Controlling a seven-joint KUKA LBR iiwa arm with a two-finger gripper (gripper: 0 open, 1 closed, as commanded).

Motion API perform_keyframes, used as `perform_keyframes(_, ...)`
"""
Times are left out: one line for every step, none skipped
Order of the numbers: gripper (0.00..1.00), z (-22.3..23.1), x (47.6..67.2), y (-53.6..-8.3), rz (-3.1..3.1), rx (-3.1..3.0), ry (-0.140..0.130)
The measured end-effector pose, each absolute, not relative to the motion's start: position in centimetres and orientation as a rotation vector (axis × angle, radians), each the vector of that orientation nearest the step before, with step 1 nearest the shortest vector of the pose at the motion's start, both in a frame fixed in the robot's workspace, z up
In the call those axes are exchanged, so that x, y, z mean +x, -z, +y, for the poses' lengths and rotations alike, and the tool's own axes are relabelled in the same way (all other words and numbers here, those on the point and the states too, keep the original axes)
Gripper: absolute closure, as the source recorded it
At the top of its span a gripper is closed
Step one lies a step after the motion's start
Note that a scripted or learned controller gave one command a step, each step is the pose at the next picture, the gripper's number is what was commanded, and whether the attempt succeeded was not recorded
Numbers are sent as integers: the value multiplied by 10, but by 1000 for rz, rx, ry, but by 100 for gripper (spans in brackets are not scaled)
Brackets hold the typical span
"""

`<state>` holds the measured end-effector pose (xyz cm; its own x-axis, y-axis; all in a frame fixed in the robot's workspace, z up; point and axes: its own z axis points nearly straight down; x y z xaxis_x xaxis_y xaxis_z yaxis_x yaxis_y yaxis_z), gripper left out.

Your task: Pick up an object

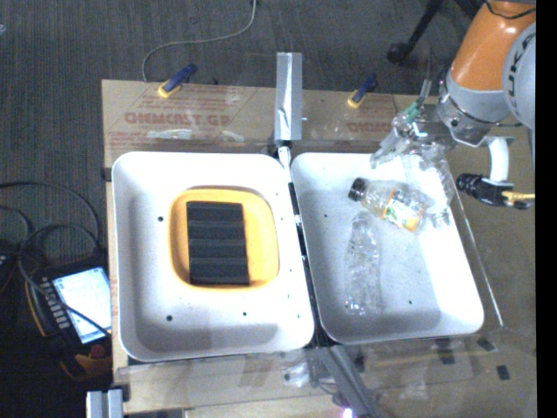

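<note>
item: small clear bottle [390,202] with dark cap and orange-yellow label, lying on its side in the upper part of the right bin [452,307], cap toward the bin divider, resting on the bin floor and held by nothing. second item: crumpled clear plastic bottle [362,264], lying lengthwise just below the first, near the middle of the same bin, very close to it though contact between the two cannot be settled. left bin [139,320]: one yellow-rimmed tray with a dark ribbed insert [222,240], flat in the centre, well apart from the pincer. task status, as judged: the pick is not yet done; no object is lifted, all three lie in their bins, so descent, closing and lift are all left. pincer [409,142]: at the upper right corner of the right bin, above and just right of the labelled bottle; its fingers read as pale, glassy shapes against the bin wall, and whether they stand apart or together cannot be told; nothing visible between them. arm [496,50]: reaches in from the right, orange band above the grey wrist, wrist tilted down and leftward toward the bin corner. bench [200,116]: brown board under both bins, two blue-and-yellow clamps along its far edge.
</note>
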<state>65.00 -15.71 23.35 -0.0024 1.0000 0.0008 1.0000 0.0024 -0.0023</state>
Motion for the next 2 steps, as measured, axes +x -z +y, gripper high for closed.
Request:
perform_keyframes(0,-202,662,-105,-2514,-1887,3)
perform_keyframes(0,-221,621,-103,-2640,-1760,25)
